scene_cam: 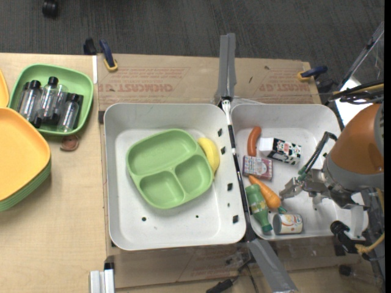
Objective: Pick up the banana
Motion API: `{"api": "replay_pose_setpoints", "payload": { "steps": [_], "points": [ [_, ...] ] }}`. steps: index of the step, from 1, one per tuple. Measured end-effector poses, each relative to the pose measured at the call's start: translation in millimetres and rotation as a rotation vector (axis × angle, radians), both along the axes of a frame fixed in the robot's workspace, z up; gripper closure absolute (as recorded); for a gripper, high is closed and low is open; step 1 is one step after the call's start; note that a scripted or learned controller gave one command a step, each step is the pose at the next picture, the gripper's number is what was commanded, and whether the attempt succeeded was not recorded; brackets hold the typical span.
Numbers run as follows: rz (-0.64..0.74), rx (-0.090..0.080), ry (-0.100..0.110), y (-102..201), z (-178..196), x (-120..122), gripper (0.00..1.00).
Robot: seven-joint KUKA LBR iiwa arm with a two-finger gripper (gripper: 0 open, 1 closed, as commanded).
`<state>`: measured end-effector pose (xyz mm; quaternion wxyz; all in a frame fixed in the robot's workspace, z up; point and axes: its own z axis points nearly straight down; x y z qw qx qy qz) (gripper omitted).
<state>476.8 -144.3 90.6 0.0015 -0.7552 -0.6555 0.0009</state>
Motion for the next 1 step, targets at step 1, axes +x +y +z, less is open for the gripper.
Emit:
{"api": "replay_pose_setpoints", "payload": {
  "steps": [1],
  "points": [
    [-0.366,0.014,0.003,-62.1,0.7,3.3,0.0]
  ]
}}
